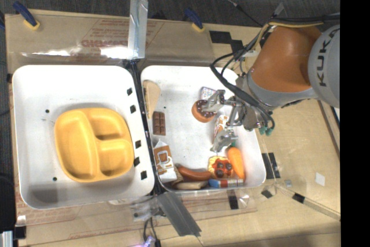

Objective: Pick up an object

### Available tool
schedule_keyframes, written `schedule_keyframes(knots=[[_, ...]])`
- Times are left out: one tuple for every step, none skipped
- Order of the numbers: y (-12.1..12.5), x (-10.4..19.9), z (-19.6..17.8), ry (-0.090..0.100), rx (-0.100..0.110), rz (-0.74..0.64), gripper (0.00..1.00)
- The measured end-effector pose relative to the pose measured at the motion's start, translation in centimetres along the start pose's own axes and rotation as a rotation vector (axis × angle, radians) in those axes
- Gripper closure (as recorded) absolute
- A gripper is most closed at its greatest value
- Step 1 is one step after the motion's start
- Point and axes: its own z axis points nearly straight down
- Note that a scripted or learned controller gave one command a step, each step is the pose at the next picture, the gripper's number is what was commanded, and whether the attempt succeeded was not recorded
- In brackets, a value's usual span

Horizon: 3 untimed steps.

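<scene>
- The right bin serves as the landmark; the end effector sits inside it, toward its right wall, under the grey arm with its orange band
- How wide the end effector stands cannot be told: its metal parts blur together with a pale crinkled packet just below it, and no thing clearly shows between its tips
- A chocolate donut lies in the middle of the right bin, touching or just beside the end effector on its left
- An orange carrot lies near the right bin's lower right corner, below the end effector and apart from it
- A small red and orange toy rests just left of the carrot
- A brown sausage lies along the right bin's lower wall, left of that toy
- A dark chocolate bar lies near the right bin's left wall, well apart from the end effector
- A tan wedge sits above the chocolate bar, by the same wall
- A small brown and white carton lies in the right bin's lower left corner
- The left bin, just beside the right bin on the worktop, holds a yellow divided tray
</scene>
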Motion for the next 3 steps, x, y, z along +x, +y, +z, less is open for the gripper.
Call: schedule_keyframes(knots=[[-1.9,1.5,11.1,-0.006,0.001,0.089,0.0],[2.6,-0.6,11.2,-0.004,-0.001,-0.187,0.0],[4.8,-6.4,11.2,-0.004,-0.001,-0.235,0.0]])
